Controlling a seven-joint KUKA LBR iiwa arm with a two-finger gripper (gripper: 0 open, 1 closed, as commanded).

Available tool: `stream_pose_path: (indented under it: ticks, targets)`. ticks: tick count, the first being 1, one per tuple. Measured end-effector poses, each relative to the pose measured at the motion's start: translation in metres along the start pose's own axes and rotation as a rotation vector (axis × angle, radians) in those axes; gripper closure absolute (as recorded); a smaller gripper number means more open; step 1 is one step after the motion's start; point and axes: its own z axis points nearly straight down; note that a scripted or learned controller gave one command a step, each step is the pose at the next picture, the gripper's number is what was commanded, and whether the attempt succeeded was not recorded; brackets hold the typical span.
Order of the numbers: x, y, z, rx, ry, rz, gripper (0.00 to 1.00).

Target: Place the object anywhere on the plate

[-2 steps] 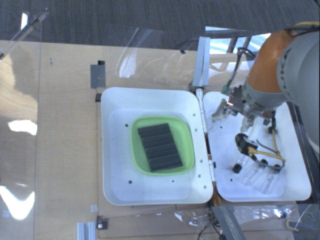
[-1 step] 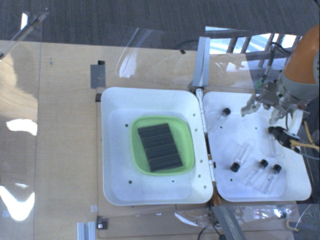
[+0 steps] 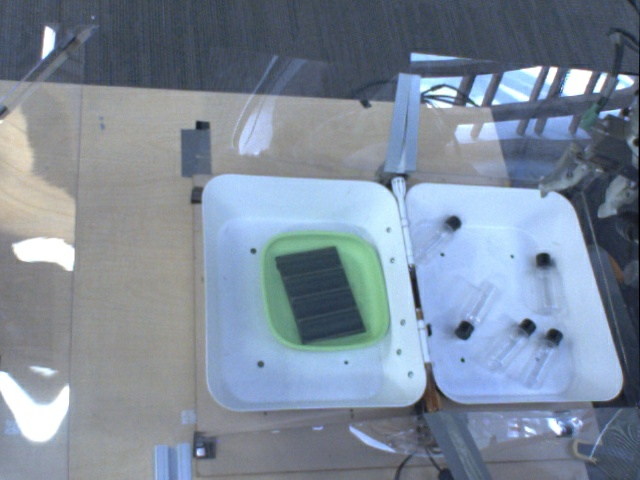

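Five clear vials w/ black caps, e.g. one, lie in right bin. Green plate w/ dark slab in left bin. Gripper at far right edge, well apart from vials; its state can't be told.

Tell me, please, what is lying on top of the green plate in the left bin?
A dark ribbed rectangular block lies on the green plate, roughly centred and slightly angled. The plate surface beneath the block is covered, so anything under it cannot be seen.
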Motion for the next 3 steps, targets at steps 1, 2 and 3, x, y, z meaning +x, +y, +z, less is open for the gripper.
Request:
stream_pose_path:
  ticks: [1, 2, 3]
  targets:
    - [-0.011, 0.009, -0.128, -0.004, -0.001, 0.046, 0.0]
    - [0.002, 0.035, -0.126, -0.002, -0.002, 0.112, 0.0]
    - [0.016, 0.072, -0.126, -0.002, -0.001, 0.155, 0.0]
